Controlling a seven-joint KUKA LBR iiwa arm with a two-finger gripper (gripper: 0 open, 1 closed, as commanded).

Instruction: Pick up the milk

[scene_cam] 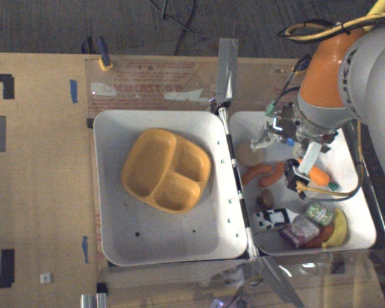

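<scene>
- milk [272, 219] sits at the near edge of the right bin [363, 218], squeezed next to a packet [300, 230], so I'd guess a tight grab
- claw [269, 136] hangs over the far end, well apart from it; can't tell if wide or narrow

Two white bins [115, 236]. One yellow divided plate [167, 170]. At three o'clock: one milk carton [271, 219], two sausages [255, 172], one carrot [318, 176], one banana [337, 231], one green cup [319, 212], one purple packet [298, 231].
</scene>
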